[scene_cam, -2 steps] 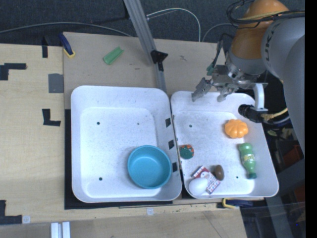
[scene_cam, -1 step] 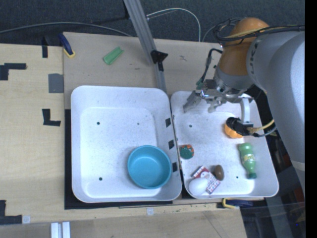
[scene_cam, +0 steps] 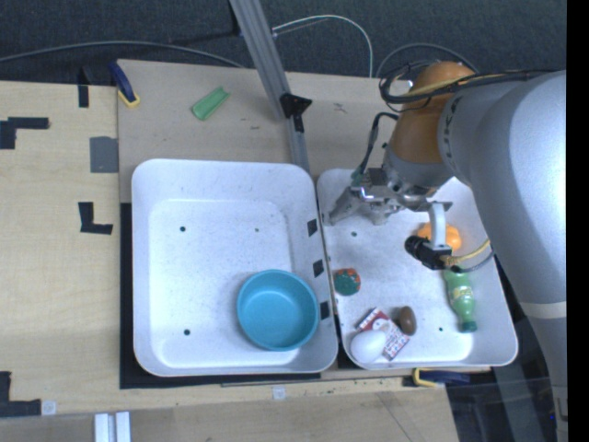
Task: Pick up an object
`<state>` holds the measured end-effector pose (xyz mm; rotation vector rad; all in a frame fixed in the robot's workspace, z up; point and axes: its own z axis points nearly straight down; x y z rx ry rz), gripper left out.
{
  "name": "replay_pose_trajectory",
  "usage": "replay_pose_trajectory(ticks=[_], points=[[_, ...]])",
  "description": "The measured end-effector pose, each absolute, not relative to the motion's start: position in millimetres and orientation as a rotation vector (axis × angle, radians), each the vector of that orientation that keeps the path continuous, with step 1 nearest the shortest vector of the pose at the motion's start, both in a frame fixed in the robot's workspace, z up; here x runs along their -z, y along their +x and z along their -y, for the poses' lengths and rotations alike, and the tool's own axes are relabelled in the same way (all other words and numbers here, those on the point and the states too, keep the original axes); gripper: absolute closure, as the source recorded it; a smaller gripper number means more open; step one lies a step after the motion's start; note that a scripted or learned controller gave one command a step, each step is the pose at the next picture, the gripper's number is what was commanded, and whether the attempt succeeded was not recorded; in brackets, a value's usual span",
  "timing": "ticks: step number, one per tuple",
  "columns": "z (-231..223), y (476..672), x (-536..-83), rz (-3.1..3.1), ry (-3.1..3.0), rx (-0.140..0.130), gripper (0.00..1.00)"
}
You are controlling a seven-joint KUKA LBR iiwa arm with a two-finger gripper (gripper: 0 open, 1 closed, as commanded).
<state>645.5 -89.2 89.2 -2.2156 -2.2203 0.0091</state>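
My gripper [scene_cam: 357,214] hangs over the upper left corner of the right bin [scene_cam: 492,339], its two fingers apart with nothing between them. Below it on the bin floor lies a small teal and red ball [scene_cam: 347,282]. Near the front wall sit a white egg-shaped thing [scene_cam: 367,345], a red and white packet [scene_cam: 386,331] and a small brown piece [scene_cam: 406,319]. A green bottle [scene_cam: 460,299] lies along the right side, with an orange thing [scene_cam: 450,238] just above it.
The left bin [scene_cam: 156,247] holds a blue bowl [scene_cam: 277,308] at its front right. On the bench behind it lie a green block [scene_cam: 210,103] and a blue and yellow clip [scene_cam: 123,83]. A grey pole [scene_cam: 267,53] slants down to the bins' shared rim.
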Motion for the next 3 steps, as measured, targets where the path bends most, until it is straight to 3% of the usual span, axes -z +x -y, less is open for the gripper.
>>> replay_pose_trajectory(ticks=[1,3], points=[[88.5,647.3,-103.0,2.224,-2.216,-0.003,1.00],[85.0,659.9,-197.1,2.226,-2.221,0.005,1.00]])
